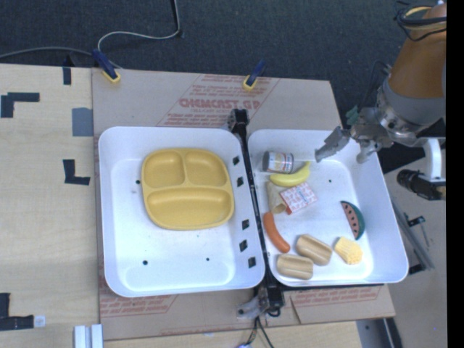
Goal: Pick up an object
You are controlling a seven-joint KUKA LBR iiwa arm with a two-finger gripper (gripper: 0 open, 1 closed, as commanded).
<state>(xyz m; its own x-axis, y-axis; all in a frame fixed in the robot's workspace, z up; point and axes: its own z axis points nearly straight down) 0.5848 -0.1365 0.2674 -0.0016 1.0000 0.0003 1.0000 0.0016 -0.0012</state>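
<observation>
I see dark grey carpet (275,20) beyond the bench, with a thin white cable (138,35) trailing across it. A light wooden tabletop (36,216) carries brown cardboard sheeting (210,100), held by yellow clamps (109,69).

Grey arm (413,104) with orange band, metallic tool (348,145).

Left of the claw (346,145) I see a yellow banana (291,176), a red-and-white packet (297,197) and an orange-red sausage (275,232); below it a red, green-rinded melon slice (353,219). Far left, a yellow tray (188,188) in a white bin (119,216).
</observation>
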